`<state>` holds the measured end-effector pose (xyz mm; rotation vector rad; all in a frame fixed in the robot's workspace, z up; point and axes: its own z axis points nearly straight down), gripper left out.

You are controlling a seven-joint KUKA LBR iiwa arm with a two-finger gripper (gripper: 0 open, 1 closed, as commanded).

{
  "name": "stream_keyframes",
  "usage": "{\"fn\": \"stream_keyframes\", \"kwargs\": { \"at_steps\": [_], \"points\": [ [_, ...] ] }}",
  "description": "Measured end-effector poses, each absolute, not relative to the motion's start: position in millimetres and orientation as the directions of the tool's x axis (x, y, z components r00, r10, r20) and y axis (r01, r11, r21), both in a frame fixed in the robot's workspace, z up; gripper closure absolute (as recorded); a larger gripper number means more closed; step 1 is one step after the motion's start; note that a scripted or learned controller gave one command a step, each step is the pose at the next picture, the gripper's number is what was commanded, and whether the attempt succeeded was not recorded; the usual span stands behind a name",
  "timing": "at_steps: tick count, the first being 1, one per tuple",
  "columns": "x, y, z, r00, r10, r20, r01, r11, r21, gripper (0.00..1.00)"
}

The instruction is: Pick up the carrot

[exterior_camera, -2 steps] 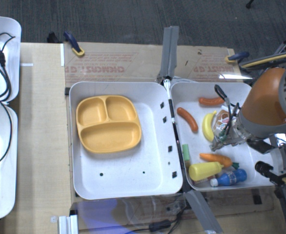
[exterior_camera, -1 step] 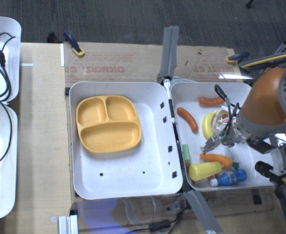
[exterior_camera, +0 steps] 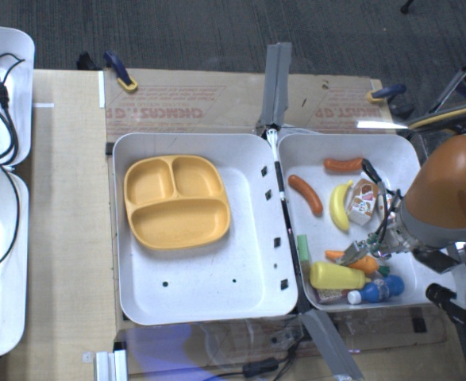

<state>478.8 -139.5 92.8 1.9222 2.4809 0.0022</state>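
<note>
The table [exterior_camera: 66,213] carries two shallow white bins side by side. The left bin [exterior_camera: 193,292] holds a yellow-orange divided plate [exterior_camera: 177,202] toward its upper left, three compartments facing up. The right bin [exterior_camera: 304,153] is the crowded one.

The arm [exterior_camera: 447,193] comes in from the right, its orange band bulking over the bin's right edge, and it slopes down into the lower right part of that bin. The hand [exterior_camera: 367,248] sits low among the things there, its tips pointing left and down.

In that bin, from bigger to smaller: a yellow squeeze bottle [exterior_camera: 336,277] lying on its side along the lower wall; a banana [exterior_camera: 340,206] standing roughly on end near the middle; a small carton with a red and white label [exterior_camera: 363,202] just right of the banana; one sausage [exterior_camera: 306,194] slanting at the left, another [exterior_camera: 343,165] lying flat near the top; a blue bottle with a white cap [exterior_camera: 378,290] in the lower right corner (half tucked under the wrist).

The carrot [exterior_camera: 345,257] lies just above the yellow bottle, thin end pointing left. The hand is right on top of its thicker right end, touching or nearly so. I cannot tell whether the hand is clenched or released, nor whether it has the carrot.
</note>
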Motion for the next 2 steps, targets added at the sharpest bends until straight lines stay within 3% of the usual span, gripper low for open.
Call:
{"fn": "stream_keyframes", "kwargs": {
  "at_steps": [1,2],
  "points": [
    [478.8,-140,100,-0.247,0.969,-0.002,0.969,0.247,0.002,1.0],
    [478.6,-99,246,-0.233,0.973,-0.001,0.973,0.233,-0.001,1.0]
  ]
}}
